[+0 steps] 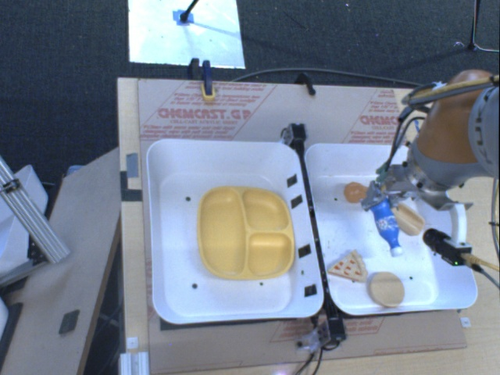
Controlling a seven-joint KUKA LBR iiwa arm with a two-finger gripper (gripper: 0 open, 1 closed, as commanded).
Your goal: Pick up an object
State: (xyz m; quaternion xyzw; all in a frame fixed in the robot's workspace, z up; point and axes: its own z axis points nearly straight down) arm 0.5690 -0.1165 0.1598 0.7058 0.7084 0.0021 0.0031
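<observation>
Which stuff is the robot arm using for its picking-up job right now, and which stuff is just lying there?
In the job:
gripper
blue bottle, right under the gripper in the right bin

Just lying about:
orange ball
pizza slice
round tan cookie
bread roll
yellow divided plate in the left bin

The scene is evenly and fairly brightly lit from above, with soft, short shadows. The two white bins (226, 158) are close to overexposed, their walls losing detail. A pale sheet (183, 22) at the upper left of the frame glares, crossed by a thin dark shadow line. The dark floor around the bench looks grainy. Focus is moderate; small objects at centre right appear slightly soft.
</observation>
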